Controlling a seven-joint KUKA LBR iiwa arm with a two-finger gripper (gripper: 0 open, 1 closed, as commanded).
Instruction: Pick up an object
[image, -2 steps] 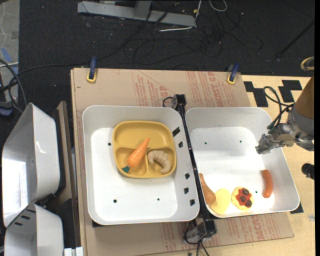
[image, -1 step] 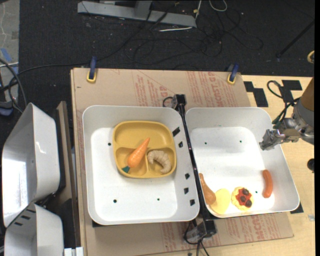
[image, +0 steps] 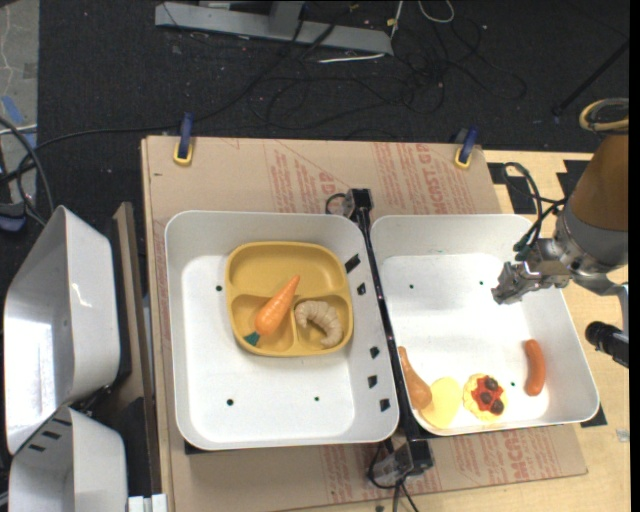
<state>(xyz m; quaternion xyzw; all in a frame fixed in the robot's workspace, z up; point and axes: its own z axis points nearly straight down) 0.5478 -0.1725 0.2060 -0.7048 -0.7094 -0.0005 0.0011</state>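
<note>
Jaws state cannot be determined. Gripper (image: 505, 288) hovers over right bin (image: 455, 270); sausage (image: 536, 366) lies apart, nearer the camera.

1. Two bins sit side by side on the bench, left bin (image: 200, 400) and right bin (image: 440, 235), touching along their inner edges.
2. A divided plate (image: 285, 262) lies in the left bin, toward its far edge and nearer its right side.
3. On the plate, a carrot (image: 277, 305) lies slanted across the near-left compartments, with a shrimp (image: 320, 320) just beside it in the near-right compartment.
4. In the right bin, along the near edge: a drumstick (image: 413, 378) by the near-left corner, then a flat round piece (image: 446, 398), then a small pizza (image: 486, 396) touching it.
5. A sausage (image: 535, 366) lies near the right edge, toward the near-right corner.
6. The gripper (image: 507, 288) hangs over the right bin's far-right part, well apart from everything in it.
</note>
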